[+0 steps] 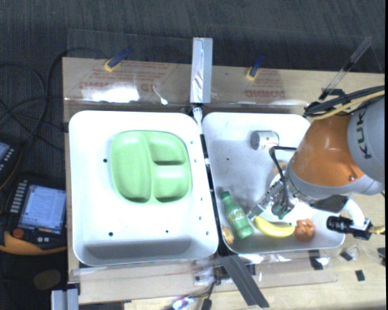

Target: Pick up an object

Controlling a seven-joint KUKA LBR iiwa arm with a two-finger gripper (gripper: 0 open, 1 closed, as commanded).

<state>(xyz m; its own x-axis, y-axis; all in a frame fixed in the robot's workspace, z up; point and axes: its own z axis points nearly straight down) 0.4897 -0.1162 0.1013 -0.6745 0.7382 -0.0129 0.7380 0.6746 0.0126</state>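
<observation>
Orange-banded arm hides right bin's [233, 128] corner | gripper [279, 206] above banana [273, 227] | finger gap unreadable

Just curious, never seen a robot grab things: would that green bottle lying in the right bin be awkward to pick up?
Probably. The green plastic bottle lies on its side, so its rounded body may roll when nudged. It looks smooth, perhaps slippery. The yellow banana lies close, crowding the gripper.

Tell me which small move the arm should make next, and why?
Probably lower the end effector a little onto the banana. It hangs just above the banana in the right bin, near the green bottle and the orange fruit, and nothing shows between its fingers. The banana seems the nearest object to pick.
</observation>
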